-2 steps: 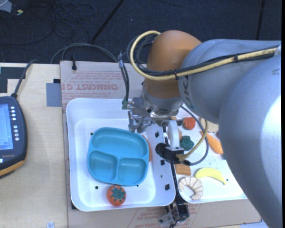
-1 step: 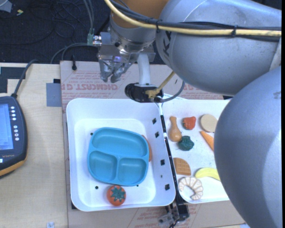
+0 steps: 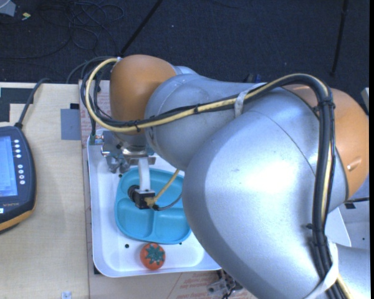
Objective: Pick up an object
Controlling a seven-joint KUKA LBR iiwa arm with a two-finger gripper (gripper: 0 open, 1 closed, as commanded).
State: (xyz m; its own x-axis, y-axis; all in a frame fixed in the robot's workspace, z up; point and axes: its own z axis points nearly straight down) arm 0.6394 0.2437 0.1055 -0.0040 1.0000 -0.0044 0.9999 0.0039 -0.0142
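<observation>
The small toy tomato [image 3: 153,256], red-orange with a green top, lies at the front of the white bin [image 3: 103,242], just beside the blue dish [image 3: 168,229]. It looks light, round and smooth, so it may roll; take it across the middle. The gripper [image 3: 119,162] hangs near the dish's far rim; spread or closed, I cannot tell.

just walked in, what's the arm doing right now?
The arm has reached into the white bin, and its gripper hangs low over the far end of a blue dish that lies in the bin. A small tomato sits at the bin's near edge, just beside the dish and apart from the gripper. Nothing is visibly picked up, and the view does not show whether the gripper has a hold on the dish.
</observation>
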